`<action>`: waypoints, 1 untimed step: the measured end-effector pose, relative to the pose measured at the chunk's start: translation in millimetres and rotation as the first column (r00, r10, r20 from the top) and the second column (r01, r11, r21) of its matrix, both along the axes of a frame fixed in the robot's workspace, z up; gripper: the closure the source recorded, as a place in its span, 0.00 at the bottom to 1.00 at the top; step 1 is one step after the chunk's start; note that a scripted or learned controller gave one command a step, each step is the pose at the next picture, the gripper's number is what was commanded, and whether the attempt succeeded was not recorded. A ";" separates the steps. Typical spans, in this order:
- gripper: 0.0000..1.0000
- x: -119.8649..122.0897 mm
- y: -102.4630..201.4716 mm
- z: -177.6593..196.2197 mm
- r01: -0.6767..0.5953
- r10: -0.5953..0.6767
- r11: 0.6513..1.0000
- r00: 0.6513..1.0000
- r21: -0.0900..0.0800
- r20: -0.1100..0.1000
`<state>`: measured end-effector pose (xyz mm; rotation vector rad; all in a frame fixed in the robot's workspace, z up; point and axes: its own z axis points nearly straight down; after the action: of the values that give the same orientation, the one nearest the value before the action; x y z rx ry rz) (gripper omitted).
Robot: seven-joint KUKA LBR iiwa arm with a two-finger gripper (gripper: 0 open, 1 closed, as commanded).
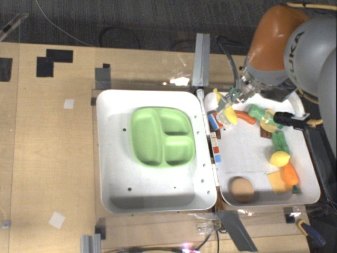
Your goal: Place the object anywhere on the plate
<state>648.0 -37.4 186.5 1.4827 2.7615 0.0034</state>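
One word, "KUKA", marks the arm (310, 41) above the plate (160, 136).

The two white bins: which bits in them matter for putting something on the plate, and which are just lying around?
Part of the job:
- green plate in the left bin
- gripper
- small yellow piece beneath it

Lying about in the right bin:
- lemon
- carrot
- brown ball
- red pepper

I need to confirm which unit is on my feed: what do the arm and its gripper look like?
The arm is a thick, rounded grey body with a wide orange band above the wrist and dark lettering on the grey shell near the band. Below the band sits a small metallic gripper, silvery and too fine to detail. A dark cable curves beside it.
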 end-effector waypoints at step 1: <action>1.00 7.6 88.2 0.4 -0.160 0.160 0.987 0.987 0.002 0.002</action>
<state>655.6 50.8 186.9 1.2559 2.8717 0.0089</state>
